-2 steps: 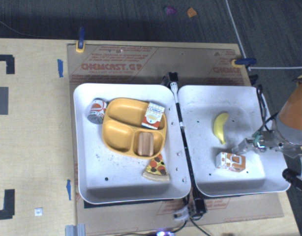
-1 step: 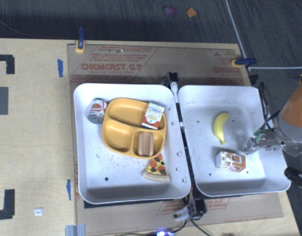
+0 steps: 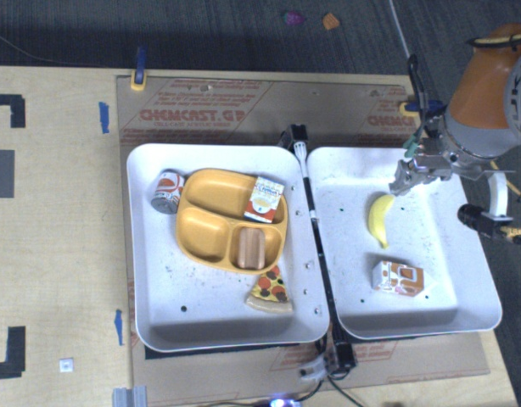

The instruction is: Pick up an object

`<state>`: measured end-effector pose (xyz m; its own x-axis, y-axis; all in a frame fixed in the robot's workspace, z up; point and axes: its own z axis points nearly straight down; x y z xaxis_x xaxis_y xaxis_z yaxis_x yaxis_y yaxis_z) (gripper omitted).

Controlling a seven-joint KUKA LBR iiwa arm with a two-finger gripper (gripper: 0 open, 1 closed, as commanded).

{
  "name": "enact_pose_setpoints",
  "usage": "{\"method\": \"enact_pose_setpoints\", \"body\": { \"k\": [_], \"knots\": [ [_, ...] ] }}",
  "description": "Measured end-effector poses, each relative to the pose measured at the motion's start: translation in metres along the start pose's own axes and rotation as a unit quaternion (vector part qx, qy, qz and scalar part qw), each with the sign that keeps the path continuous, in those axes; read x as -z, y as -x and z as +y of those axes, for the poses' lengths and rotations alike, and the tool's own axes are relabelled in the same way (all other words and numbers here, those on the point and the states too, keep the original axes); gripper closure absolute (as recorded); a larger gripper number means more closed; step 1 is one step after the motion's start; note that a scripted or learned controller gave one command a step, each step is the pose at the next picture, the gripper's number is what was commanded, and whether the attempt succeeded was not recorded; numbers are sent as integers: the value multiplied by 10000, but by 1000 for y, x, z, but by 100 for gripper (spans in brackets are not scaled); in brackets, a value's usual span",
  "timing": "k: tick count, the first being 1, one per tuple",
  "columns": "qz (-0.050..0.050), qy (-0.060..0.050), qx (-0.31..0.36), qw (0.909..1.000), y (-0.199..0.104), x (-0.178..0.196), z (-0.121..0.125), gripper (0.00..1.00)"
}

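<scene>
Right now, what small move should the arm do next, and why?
Probably lower the claw a little toward the banana. The claw sits just above and to the right of the banana's top end in the right bin, with nothing seen between its fingers, so the banana is the nearest object.

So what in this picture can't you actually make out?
- Gripper in the camera view: too small and blurred to tell whether it is open or shut, or whether it touches the banana.
- Arm: cut off by the right edge.
- Carton on the yellow tray: print too small to read.
- Can: partly hidden behind the tray's rim.
</scene>
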<state>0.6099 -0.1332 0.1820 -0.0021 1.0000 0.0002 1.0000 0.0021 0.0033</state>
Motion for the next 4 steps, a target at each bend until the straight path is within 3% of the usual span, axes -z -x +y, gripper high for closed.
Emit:
{"method": "enact_pose_setpoints", "body": {
  "k": [1, 2, 3, 4],
  "knots": [
    [-5, -11, -3, 10000, 1, -1, -1, 0],
    [-6, -3, -3, 10000, -2, -86, 10, 0],
    [-12, 2, 5, 10000, -2, -76, 11, 100],
    [5, -21, -4, 10000, -71, 3, -40, 100]
  ]
}}
